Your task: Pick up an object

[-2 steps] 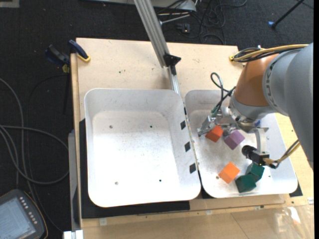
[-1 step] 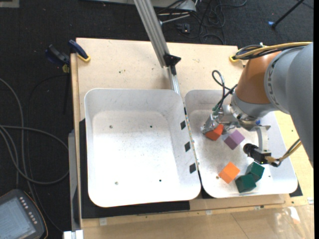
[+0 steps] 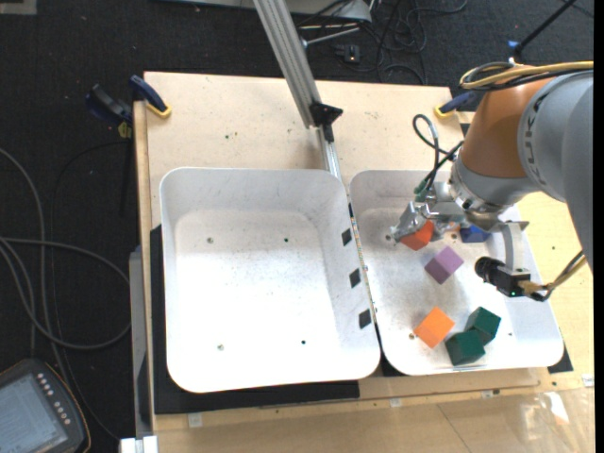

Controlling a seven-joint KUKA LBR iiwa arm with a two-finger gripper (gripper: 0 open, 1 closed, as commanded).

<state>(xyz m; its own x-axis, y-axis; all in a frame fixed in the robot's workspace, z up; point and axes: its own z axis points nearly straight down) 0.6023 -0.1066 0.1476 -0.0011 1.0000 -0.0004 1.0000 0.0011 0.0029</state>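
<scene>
My gripper (image 3: 411,226) hangs low over the upper part of the right bin (image 3: 387,196). A red-orange block (image 3: 417,235) sits right at its fingertips, partly covered by them; whether the fingers grip it I cannot tell. Just below lies a purple cube (image 3: 443,264). Nearer the bin's front edge are an orange cube (image 3: 435,327) and two dark green blocks (image 3: 475,336) close together. A blue block (image 3: 475,234) peeks out from under the wrist.
The left bin (image 3: 255,272) stands beside the right one, with small black clips along their shared wall (image 3: 357,276). A slanted metal pole (image 3: 288,45) rises from the bench behind the bins. A black cable connector (image 3: 500,276) hangs over the right bin.
</scene>
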